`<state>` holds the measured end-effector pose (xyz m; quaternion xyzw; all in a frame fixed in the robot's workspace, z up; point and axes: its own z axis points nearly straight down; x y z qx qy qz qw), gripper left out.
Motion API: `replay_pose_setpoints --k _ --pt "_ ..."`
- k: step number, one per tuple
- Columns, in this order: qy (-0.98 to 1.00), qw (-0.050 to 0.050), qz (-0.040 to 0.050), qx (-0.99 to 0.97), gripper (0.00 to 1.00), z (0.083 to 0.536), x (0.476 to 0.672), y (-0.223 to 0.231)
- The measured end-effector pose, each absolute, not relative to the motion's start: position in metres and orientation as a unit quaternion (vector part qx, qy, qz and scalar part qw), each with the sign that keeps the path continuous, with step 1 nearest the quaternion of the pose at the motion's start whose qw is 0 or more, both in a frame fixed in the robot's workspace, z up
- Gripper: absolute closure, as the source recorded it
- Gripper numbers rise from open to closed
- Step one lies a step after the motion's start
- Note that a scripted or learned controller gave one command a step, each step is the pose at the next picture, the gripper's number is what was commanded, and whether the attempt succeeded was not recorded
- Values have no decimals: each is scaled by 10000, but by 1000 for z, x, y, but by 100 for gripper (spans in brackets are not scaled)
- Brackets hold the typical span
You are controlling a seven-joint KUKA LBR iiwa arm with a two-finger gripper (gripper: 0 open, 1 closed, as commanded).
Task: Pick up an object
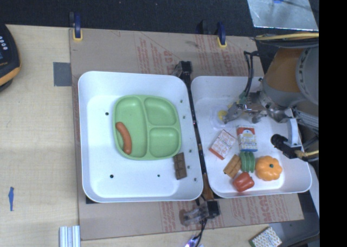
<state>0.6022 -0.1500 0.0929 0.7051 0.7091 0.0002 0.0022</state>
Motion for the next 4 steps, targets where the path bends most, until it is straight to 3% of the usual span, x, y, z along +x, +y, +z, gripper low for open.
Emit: replay_pose_setpoints --k 1,2,3,4 --pt "7082 -29 -24 7060 0 91 551 -147" --pt "7091 17 6 7051 0 93 615 -156" --pt "7073 -42 -20 7069 0 92 652 -213" --pt "7080 -41 -46 7062 0 92 654 -184"
